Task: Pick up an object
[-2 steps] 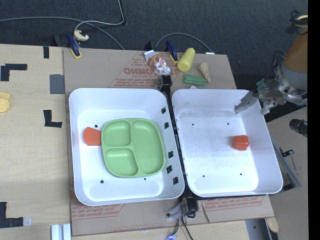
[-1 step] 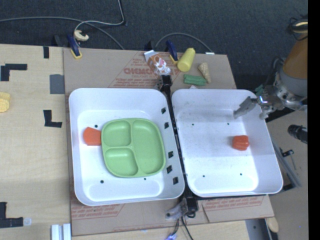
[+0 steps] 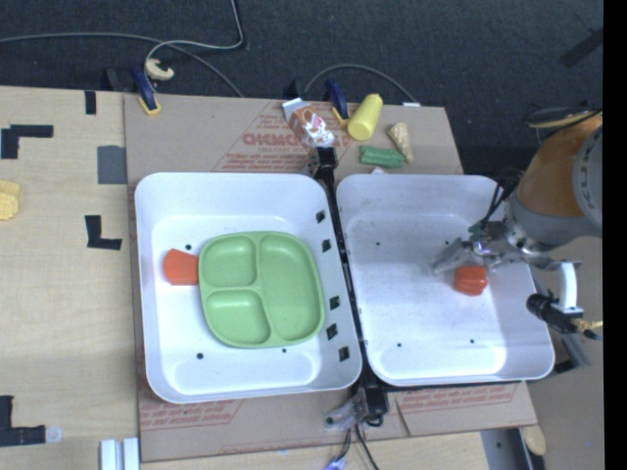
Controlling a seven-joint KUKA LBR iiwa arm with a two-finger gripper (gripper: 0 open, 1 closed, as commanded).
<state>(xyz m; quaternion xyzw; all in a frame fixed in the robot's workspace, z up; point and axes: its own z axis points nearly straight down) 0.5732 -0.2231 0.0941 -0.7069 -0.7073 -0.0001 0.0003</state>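
My gripper (image 3: 468, 256) hangs low over the right bin (image 3: 411, 355), in its right half, reaching in from the bin's right edge. The small orange-red object (image 3: 471, 280) I am after lies on the white floor of that bin, just beside my fingertips and on the near side of them, toward the front rim. It looks rounded and stubby, with no clear long axis that I can read from here, so I judge the angle of approach matters less than getting centred over it. My jaws look spread, one finger reaching left along the floor; nothing sits between them. The object seems to lie at the edge of my span, not inside it, though I cannot tell whether a fingertip touches it. A short shift toward the front rim should bracket it before closing. The left bin (image 3: 157, 204) holds a green divided plate (image 3: 262, 288) and an orange block (image 3: 180, 266), well apart from me.
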